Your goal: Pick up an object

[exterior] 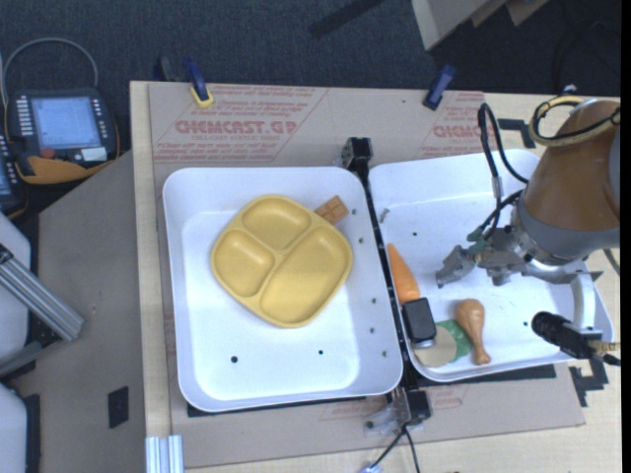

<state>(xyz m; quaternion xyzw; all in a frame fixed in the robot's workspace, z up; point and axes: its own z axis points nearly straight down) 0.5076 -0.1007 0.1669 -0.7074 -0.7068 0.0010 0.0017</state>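
In the left bin (187, 343) a yellow divided plate (282, 259) is seen lying flat, with a small brown block (332, 208) touching its upper right edge; the plate is judged light and stiff but broad and smooth, so that only its raised rim would offer a pinch, and it is thought a poor choice. In the right bin (434, 190) the likelier things are gathered along the left wall and the near corner: an orange carrot (403, 274) lying lengthwise beside the wall, a black block (420, 319) just below it, a pale green flat piece (446, 348) partly under the block, and a tan drumstick (473, 327) beside them, its knob uppermost. All are judged to be light toys (probably hard plastic, hence slippery). The carrot would best be taken across its thick middle, though the wall crowds it on one side; the drumstick would be gripped across its narrow shaft, where it stands free on the right. The flat green piece is thought hard to lift at all. The gripper (461, 264) is seen just above and to the right of the drumstick, over bare bin floor, reached in from the right. Nothing is seen between its fingers; how far they are parted cannot be told from this slant.
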